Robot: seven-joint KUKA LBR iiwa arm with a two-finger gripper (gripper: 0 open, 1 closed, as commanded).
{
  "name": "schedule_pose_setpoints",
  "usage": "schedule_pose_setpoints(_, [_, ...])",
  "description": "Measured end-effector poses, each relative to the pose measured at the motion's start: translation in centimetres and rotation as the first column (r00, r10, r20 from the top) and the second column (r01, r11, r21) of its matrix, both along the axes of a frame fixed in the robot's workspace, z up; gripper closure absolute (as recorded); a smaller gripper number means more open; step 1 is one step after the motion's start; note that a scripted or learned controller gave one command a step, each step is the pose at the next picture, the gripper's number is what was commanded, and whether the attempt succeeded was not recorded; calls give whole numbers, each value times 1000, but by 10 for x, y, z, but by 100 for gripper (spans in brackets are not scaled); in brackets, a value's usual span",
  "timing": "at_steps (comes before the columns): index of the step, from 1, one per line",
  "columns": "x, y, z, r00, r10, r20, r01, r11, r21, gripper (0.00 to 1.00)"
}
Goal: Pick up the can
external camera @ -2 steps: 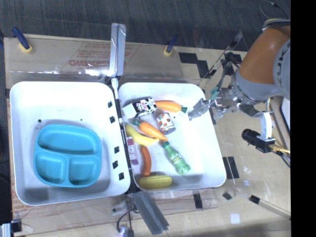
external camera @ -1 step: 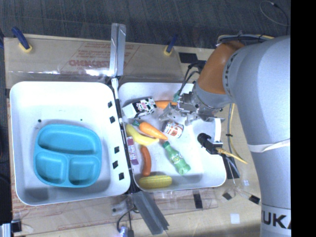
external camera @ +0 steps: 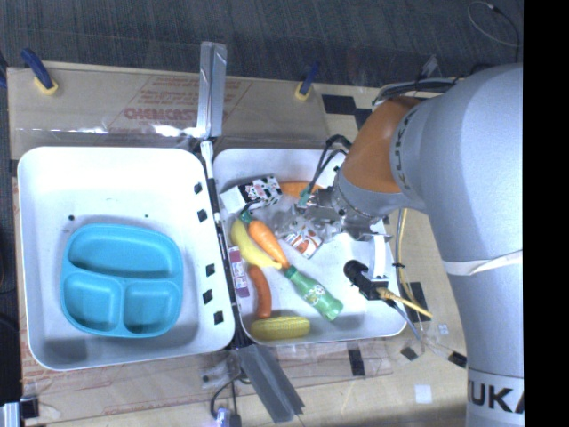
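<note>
Arm (external camera: 462, 194) over right bin (external camera: 378, 323); claw (external camera: 311, 213) (fingers hidden) at can (external camera: 304, 238).

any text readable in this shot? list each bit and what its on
"KUKA", cut off at the frame edge, on the arm's grey base.
Red mirrored print on the clear sheet behind the bins: too faint to read.
Label on the can by the gripper: too blurred to read.

End effector (external camera: 307, 213) over right bin (external camera: 373, 323), above can (external camera: 302, 238); blue tray (external camera: 120, 278) left
</note>
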State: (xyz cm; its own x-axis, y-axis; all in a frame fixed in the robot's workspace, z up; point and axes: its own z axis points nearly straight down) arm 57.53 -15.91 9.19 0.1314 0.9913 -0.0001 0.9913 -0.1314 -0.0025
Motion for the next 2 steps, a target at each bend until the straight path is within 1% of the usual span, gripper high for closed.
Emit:
schedule_pose_setpoints(1, [1, 1, 10, 1000, 3, 0, -3, 1000, 1, 100])
schedule_pose_setpoints(2, [23, 108, 100, 999, 43, 0, -43, 999, 2, 100])
